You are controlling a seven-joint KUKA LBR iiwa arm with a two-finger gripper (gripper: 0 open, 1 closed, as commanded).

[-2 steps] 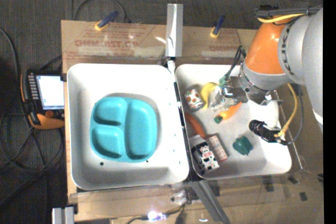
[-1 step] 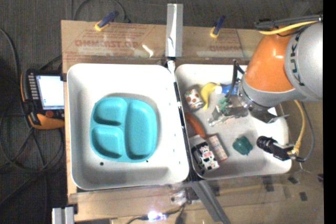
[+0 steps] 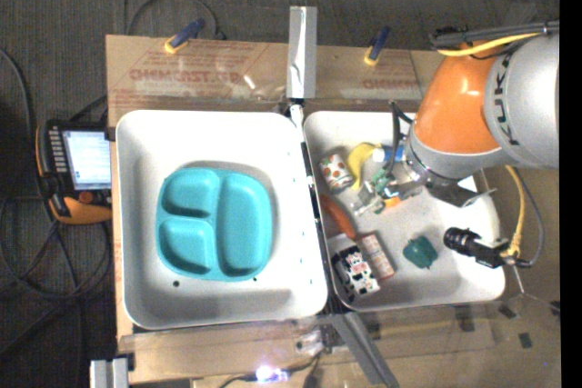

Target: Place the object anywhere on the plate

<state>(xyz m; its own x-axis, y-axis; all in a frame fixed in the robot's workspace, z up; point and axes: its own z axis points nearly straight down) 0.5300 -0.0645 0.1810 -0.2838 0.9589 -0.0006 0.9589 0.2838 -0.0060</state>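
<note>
A teal divided plate (image 3: 216, 222) lies in the left bin (image 3: 136, 150) with nothing on it. My gripper (image 3: 382, 188) hangs low over the middle of the right bin (image 3: 473, 282), below the orange band of the arm. It is close to a yellow object (image 3: 364, 156) and a small white cup with red dots (image 3: 335, 170) to its upper left. An orange object (image 3: 338, 218) lies to its lower left, against the bin's left wall. I see nothing clearly held in it.
At the front of the right bin lie a brown box (image 3: 376, 254), a black-and-white item (image 3: 355, 273) and a teal object (image 3: 420, 252). A ridge (image 3: 309, 195) divides the two bins. A handheld screen (image 3: 77, 164) sits left of the bench.
</note>
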